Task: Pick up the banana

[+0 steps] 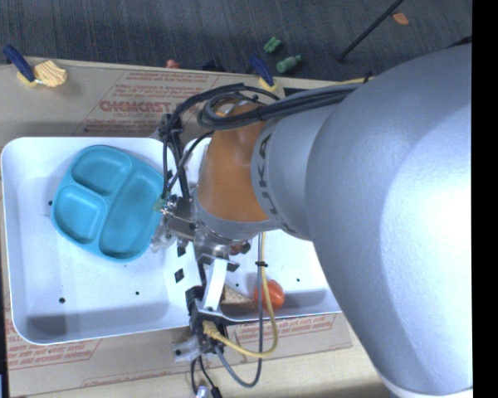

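Note:
My arm reaches in from the right, and its grey body and orange band [232,172] cover most of the right bin [311,284]. The gripper [176,237] hangs under the wrist over the wall between the two bins, close to the right edge of a blue divided plate [108,201]. The arm hides whatever lies under it in the right bin.
The blue plate lies in the back half of the left bin [83,305]. At the right bin's front edge sit a small red-orange round thing [272,293] and a brownish thing [239,303]. Blue clamps [17,60] hold the cardboard at the back.

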Available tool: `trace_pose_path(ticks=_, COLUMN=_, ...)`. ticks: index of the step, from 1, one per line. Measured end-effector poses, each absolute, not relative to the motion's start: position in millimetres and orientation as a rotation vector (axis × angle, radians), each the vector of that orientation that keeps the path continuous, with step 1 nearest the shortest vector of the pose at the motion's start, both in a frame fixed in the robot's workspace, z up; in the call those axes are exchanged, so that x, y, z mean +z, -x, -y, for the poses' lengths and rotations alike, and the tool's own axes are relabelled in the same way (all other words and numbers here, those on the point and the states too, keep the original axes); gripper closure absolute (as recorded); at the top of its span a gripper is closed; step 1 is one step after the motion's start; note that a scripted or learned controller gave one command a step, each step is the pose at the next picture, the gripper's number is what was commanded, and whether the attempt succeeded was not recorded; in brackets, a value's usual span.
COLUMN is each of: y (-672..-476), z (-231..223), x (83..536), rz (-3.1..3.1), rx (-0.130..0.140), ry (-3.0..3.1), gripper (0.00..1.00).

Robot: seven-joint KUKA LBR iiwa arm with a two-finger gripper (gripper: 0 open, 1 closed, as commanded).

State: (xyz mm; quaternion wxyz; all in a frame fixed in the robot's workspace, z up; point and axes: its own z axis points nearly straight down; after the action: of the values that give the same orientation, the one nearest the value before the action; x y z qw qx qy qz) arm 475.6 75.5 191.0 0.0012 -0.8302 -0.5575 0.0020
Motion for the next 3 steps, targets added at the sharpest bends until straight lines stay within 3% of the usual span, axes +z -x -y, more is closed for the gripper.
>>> trace_pose_path(ticks=1, y=-475.9, z=-75, x=201, rz=1.752, rx=0.009, ry=2.602, gripper=1.0)
trace_pose_path(ticks=2, y=-492.7, z=-160, x=162, rz=1.798, rx=0.008, ry=2.573, gripper=1.0)
trace_pose_path(ticks=3, y=-475.6, z=-164, x=240, rz=0.845, rx=0.008, ry=3.023, gripper=1.0)
